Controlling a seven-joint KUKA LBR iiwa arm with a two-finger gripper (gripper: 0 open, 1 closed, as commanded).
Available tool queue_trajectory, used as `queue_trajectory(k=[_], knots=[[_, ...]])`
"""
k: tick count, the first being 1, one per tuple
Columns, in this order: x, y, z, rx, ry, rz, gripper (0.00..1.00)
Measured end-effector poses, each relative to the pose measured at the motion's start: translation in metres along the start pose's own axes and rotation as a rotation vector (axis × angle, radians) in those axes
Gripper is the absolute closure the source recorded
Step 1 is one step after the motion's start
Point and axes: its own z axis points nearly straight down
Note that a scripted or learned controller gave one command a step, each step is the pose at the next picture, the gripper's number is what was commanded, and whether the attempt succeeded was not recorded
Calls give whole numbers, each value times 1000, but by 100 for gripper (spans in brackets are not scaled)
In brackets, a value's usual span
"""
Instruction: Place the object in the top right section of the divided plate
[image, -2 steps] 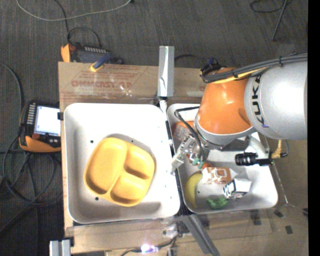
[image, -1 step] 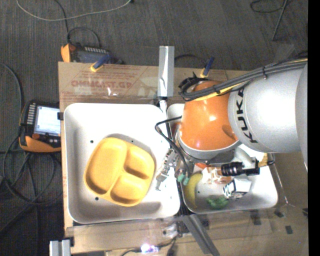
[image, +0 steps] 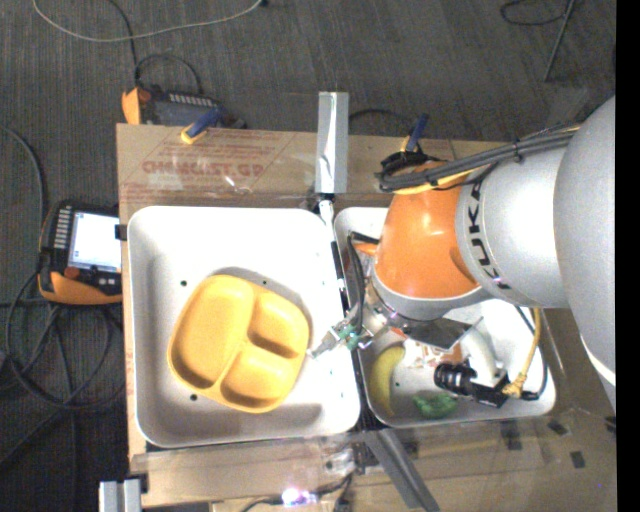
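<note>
**Over the right bin, plate waiting on the left**

While my wrist hangs low over the right bin (image: 540, 400), my own bulk hides most of what lies under it, so I cannot tell how my gripper (image: 400, 335) is set or whether it has anything. Beneath me I can make out a yellowish rounded object (image: 385, 368) and a small green object (image: 433, 404) on the bin floor (either could be the one meant; I cannot say which). The yellow divided plate (image: 240, 342) sits in the middle of the left bin (image: 150, 240), tilted, all three of its sections bare. As I judge it, the pick is not yet secured, and the carry across the divider to the plate's far right section comes after.
</note>
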Motion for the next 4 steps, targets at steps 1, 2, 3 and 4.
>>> queue_trajectory(k=[1,2,3,4], knots=[[41,26,0,1,0,-237,100],[75,54,-66,0,-2,-150,100],[107,69,-25,1,1,-478,100],[107,69,-25,1,1,-478,0]])
